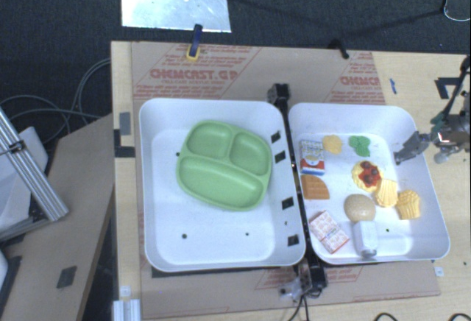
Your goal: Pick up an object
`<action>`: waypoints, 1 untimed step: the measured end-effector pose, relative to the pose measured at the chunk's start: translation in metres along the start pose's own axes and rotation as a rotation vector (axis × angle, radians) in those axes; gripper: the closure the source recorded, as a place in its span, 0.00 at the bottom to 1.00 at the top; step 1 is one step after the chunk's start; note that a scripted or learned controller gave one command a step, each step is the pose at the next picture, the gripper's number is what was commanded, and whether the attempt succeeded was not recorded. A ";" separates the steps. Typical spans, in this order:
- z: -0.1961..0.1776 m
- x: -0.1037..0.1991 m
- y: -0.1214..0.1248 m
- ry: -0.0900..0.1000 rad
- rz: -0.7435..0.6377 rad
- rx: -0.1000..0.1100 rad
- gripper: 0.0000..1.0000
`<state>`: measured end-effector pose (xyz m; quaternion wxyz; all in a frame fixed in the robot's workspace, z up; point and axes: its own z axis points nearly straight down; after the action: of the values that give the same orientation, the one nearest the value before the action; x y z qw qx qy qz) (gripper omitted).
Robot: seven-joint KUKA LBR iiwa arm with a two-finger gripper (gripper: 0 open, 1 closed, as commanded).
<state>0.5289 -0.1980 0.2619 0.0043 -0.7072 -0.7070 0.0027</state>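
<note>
Where two bins (221, 110) sit, one green plate (224, 165)

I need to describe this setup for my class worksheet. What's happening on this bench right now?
A robot arm reaches in from the right, its gripper at the right rim of the right bin, holding nothing visible. That bin holds small toy foods, among them a fries piece and a green item. The left bin holds a green divided plate. Nothing has been picked up yet.

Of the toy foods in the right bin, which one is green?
The small green piece near the bin's far wall, right of the pale yellow piece. The others are yellow, tan, red or white.
</note>
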 end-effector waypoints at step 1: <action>-0.006 0.001 0.002 -0.003 -0.004 -0.011 0.00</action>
<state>0.5312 -0.1972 0.2683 -0.0006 -0.7059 -0.7083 -0.0003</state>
